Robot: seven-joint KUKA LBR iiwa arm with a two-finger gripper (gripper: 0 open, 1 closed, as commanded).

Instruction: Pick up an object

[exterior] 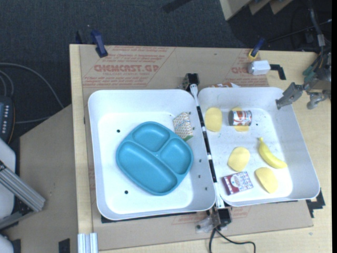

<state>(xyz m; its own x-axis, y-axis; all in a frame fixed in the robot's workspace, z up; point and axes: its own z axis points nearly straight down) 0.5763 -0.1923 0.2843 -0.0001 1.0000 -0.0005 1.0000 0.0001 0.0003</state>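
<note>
Camera view: gripper (301, 95) hovers at right bin's (303, 141) far-right corner, fingers spread wide, holding nothing. Right bin holds six: can (240, 117), banana (270, 154), three yellow lumps, red packet (238, 183); centre free. Left bin (100, 141): one blue tray (152, 157), one patterned packet (183, 124), half hidden.

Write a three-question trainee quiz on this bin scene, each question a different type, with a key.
1. True or false: the blue divided plate lies in the right bin.
2. Which lies nearest the banana? A) can B) small red box C) patterned packet
3. Fill in: the pincer hangs over the right bin's far ____ corner.

Key: 1 false, it lies in the left bin; 2 B; 3 right.
</note>
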